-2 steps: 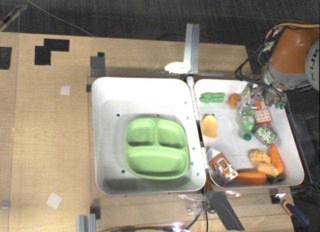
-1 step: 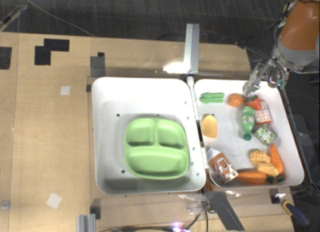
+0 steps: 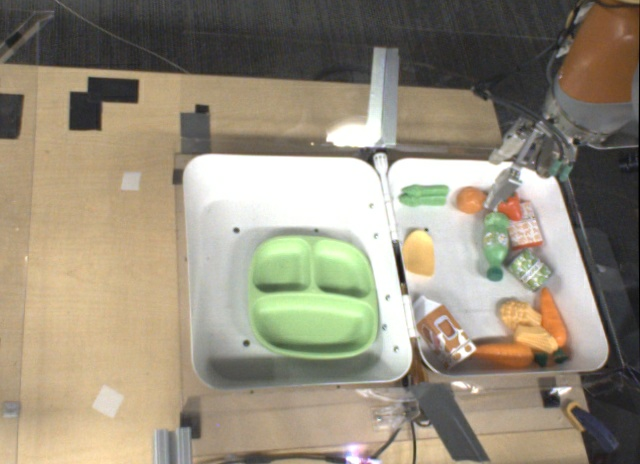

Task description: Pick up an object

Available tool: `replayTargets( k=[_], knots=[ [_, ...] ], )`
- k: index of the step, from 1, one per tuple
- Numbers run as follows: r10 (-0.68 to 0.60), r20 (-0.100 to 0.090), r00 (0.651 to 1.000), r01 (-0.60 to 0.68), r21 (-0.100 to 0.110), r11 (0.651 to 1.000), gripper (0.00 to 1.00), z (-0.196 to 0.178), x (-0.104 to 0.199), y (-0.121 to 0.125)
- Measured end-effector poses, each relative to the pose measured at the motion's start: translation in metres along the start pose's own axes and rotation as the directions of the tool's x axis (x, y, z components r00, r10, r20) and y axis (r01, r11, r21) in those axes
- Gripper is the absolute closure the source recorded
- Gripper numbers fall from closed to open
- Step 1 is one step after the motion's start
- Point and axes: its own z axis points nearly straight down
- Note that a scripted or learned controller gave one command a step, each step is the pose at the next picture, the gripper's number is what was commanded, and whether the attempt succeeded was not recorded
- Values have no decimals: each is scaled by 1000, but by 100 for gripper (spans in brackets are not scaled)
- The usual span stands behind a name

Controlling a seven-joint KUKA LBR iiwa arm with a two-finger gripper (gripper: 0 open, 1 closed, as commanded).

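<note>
My gripper (image 3: pixel 500 192) hangs over the far right part of the right bin (image 3: pixel 455 282), its fingers pointing down toward an orange ball (image 3: pixel 470 200) and a green bottle (image 3: pixel 494 243). Nothing shows between the fingers. Close by lie a red-and-white packet (image 3: pixel 524 227) and a green pickle (image 3: pixel 424 194). A yellow piece (image 3: pixel 419 252) rests near the bin's left wall.
The left bin (image 3: pixel 215 202) holds a green divided plate (image 3: pixel 314 294). Along the right bin's near edge lie a brown carton (image 3: pixel 445 335), two carrots (image 3: pixel 500 355), a corn cob (image 3: pixel 518 312) and a small green-and-white packet (image 3: pixel 529 269). A metal post (image 3: pixel 384 97) stands behind the bins.
</note>
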Motion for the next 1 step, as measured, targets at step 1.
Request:
replayTargets(
  k=[1],
  knots=[
    [59, -10, 998, -59, 3, 998, 0, 98, 28, -14]
  ],
)
